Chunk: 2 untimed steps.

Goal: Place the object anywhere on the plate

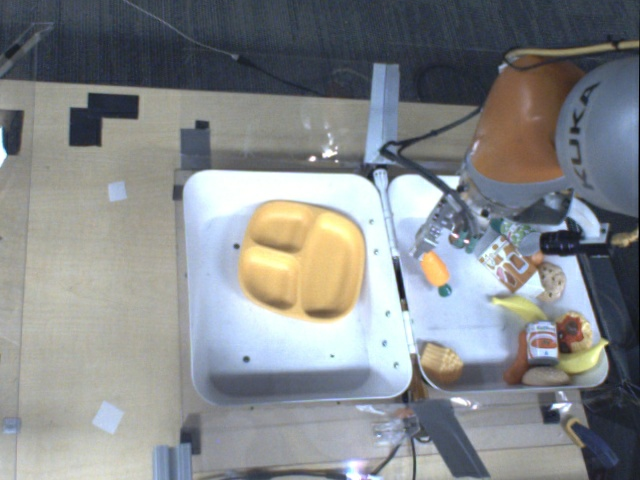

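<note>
A yellow plate [302, 259] with three compartments lies in the left white bin [215, 368]. An orange toy carrot [434, 269] with a green tip lies in the right bin [470, 376], near its left wall. My gripper [446, 238] hangs low over the right bin, just above and to the right of the carrot. It is open, with nothing between its fingers. The arm's orange band and grey body cover the bin's upper right part.
The right bin also holds a snack packet [505, 258], a cookie [551, 283], two bananas [520, 306], a small jar [541, 342], a red fruit [572, 330] and a muffin [441, 362]. A metal divider [392, 268] separates the bins.
</note>
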{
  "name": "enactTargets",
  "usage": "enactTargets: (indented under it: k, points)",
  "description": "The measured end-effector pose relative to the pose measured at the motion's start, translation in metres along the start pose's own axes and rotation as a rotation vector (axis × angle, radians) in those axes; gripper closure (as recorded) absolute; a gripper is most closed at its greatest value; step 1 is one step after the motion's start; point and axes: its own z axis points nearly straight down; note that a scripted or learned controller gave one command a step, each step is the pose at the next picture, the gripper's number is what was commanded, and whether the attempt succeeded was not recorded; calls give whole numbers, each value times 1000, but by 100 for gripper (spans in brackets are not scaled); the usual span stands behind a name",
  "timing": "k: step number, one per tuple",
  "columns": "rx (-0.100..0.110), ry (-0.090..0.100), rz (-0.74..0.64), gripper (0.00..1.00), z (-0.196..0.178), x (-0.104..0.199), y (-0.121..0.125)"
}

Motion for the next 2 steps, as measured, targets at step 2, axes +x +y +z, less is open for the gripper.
enactTargets:
  k: [2]
  points:
    - [-5, -2, -573, 100, -38, 11, 126]
